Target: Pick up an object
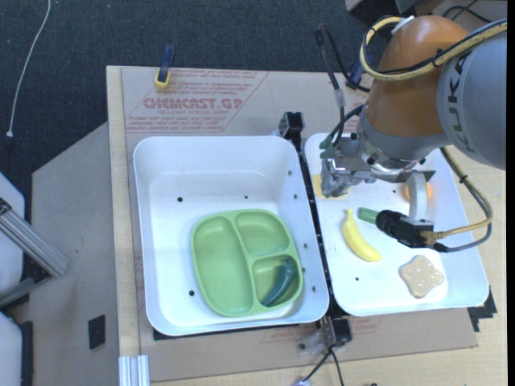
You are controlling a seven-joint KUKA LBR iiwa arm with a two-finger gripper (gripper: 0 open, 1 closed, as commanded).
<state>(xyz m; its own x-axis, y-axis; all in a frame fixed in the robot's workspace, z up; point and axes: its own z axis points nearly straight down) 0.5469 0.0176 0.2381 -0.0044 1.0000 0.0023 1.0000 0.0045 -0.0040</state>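
We see the tool (336, 177) low over the right bin (451, 292), its tips too hidden to tell whether spread or pressed. An orange object (419, 192) is half hidden behind it. The banana (359, 236) lies just beside it.

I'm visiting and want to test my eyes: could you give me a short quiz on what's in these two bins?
1. True or false: the green divided plate lies in the right white bin.
2. Which lies nearest the yellow toy banana? A) beige bread-shaped piece B) dark teal pepper-like item C) yellow clamp
3. Fill in: the teal item rests in a ___ of the plate.

Key: 1 false, it lies in the left white bin; 2 A; 3 compartment.
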